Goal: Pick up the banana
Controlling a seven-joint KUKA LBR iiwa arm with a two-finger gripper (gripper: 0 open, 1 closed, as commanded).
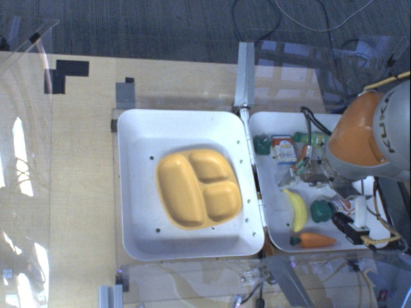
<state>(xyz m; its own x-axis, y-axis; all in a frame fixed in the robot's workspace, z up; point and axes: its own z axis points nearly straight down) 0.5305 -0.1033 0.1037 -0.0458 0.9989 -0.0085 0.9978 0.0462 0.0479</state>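
I see my gripper low in the right bin, just above the banana; whether it is spread or pinched I cannot tell. "KU" reads on the arm. The banana lies just below the gripper, apart from it. Right of the banana sits a green ball, below it a carrot. Well left of the banana, the left bin bears a yellow tray.

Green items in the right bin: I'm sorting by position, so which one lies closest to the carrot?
The round green item just right of the banana, directly above the carrot. The other green pieces sit along the bin's far edge.
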